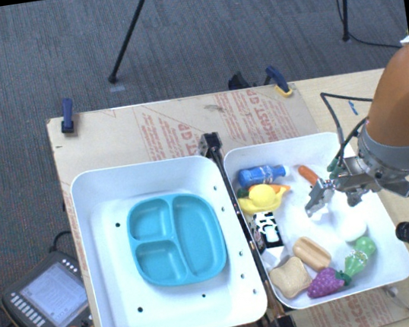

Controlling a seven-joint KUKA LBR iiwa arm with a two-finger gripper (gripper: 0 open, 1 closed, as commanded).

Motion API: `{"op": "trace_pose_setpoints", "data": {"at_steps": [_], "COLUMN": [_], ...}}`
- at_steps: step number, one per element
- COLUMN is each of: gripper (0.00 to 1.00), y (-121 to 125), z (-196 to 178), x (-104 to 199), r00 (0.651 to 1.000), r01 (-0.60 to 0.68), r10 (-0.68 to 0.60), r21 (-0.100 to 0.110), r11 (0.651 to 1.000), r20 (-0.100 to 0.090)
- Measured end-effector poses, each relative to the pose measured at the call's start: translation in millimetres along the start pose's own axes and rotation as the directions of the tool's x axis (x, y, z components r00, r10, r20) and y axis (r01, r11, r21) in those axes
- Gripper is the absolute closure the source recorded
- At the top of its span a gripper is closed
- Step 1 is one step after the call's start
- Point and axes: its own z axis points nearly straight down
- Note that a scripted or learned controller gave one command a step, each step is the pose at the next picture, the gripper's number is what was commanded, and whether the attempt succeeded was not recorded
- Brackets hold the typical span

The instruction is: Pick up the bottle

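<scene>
The blue bottle (262, 174) lies on its side near the back left corner of the right bin (322, 140), just behind a yellow toy duck (261, 198). My gripper (336, 199) hangs over the middle right of that bin, well to the right of the bottle and a little nearer the front. Its fingers (317, 200) stand apart, open, with nothing between them. An orange carrot (308, 175) lies between the gripper and the bottle.
The right bin also holds a black box (268, 230), a hot-dog bun (312, 252), a bread slice (290, 277), purple grapes (325, 282), a green item (358, 256) and a white egg (354, 231). The left bin (97, 214) holds a teal divided plate (176, 238).
</scene>
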Motion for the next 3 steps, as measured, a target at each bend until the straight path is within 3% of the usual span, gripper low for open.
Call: {"op": "trace_pose_setpoints", "data": {"at_steps": [1, 2, 3], "gripper": [1.0, 1.0, 1.0], "y": [0, -31, -30], "z": [-9, 52, -43], "x": [0, 31, 120], "r00": [1.0, 0.999, 0.969], "r01": [-0.001, 0.049, 0.247], "r10": [0.001, -0.049, -0.247], "r21": [0.003, 0.001, -0.003], "r11": [1.0, 0.999, 0.969], "r20": [-0.002, -0.001, 0.002]}}
